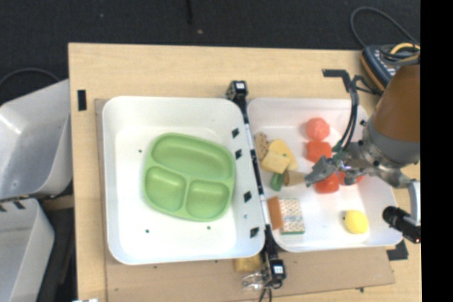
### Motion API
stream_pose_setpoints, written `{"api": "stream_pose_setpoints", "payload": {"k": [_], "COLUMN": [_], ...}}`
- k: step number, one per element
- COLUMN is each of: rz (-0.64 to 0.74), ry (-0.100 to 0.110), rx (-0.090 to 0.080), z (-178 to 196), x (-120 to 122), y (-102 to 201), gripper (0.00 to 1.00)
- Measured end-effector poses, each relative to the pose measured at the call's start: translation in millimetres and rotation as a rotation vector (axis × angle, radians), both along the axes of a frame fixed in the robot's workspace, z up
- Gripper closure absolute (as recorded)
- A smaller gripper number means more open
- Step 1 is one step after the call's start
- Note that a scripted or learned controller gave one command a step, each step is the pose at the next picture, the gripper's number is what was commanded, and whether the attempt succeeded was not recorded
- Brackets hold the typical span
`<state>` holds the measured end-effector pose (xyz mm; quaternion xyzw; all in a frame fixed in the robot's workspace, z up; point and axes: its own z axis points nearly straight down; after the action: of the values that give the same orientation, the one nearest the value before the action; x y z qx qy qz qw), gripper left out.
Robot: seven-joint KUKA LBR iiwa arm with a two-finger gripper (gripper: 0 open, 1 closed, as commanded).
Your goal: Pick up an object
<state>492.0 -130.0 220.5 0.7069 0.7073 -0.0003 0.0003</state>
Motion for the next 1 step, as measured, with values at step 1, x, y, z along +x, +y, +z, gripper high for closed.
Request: {"api": "stream_pose_setpoints", "payload": {"k": [1], "rz": [0.008], "ry": [0.001], "rx": [0.003], "z": [-20.7], "x": [-1.9], "y": [84.4], "gripper": [0.00]}}
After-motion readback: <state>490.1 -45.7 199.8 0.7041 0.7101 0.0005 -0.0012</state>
